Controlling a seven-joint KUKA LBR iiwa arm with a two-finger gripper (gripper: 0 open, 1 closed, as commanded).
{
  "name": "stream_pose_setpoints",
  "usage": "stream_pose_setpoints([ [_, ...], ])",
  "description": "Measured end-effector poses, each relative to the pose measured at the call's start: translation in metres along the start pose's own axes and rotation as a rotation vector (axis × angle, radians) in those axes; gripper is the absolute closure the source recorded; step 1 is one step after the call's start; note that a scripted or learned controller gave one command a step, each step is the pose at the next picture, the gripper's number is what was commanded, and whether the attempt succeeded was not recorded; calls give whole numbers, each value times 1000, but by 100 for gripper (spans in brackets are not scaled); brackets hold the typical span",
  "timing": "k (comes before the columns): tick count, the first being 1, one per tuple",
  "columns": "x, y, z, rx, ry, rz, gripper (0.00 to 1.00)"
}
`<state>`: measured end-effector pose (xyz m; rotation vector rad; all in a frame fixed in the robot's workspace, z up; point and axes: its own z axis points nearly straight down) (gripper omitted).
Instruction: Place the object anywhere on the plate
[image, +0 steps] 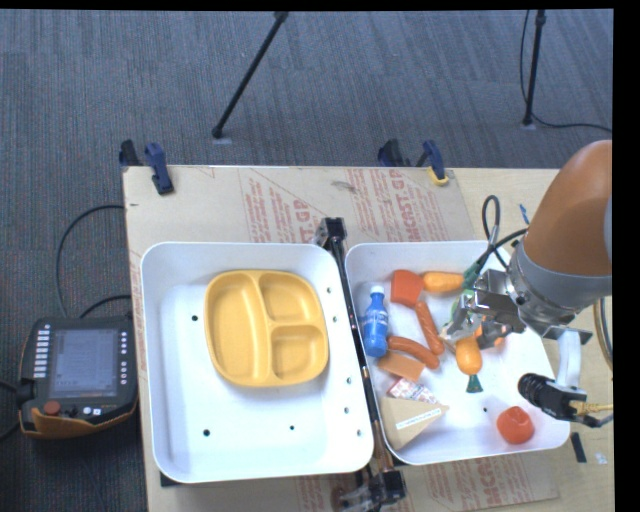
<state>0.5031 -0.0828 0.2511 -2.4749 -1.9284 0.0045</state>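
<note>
The gripper (472, 322) hangs low in the right bin (455, 255), over the pile of toy food, and the carrot (469, 357) lies just below it, orange body up, green tip pointing away from the gripper. Whether the fingers are spread or closed cannot be told; the metal parts blur together and nothing can be seen clamped between them.

The carrot is the likeliest target, judging by its place under the gripper. It looks like a small, light, hard plastic toy: stiff, not fragile, but smooth and tapered, so it may slip or roll. The thick orange middle seems the best place to pinch, across its width, not the thin green end.

Left of the gripper lie 2 sausages (420, 338), an orange block (406, 287) and a blue bottle (375, 320). Below it, well apart, sits a red cup (515, 425). The plate (267, 327), yellow with 3 compartments, rests in the left bin (175, 400), far left of the gripper.

The arm (570, 235) covers the right bin's far right side, and the grey wrist hides whatever lies beneath it.
</note>
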Motion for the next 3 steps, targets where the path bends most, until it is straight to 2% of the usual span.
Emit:
stream_pose_setpoints([
  [1,79,-49,-25,-1,0,207,100],
  [2,175,-73,-91,-2,-1,339,100],
  [3,174,-73,-91,-2,-1,339,0],
])
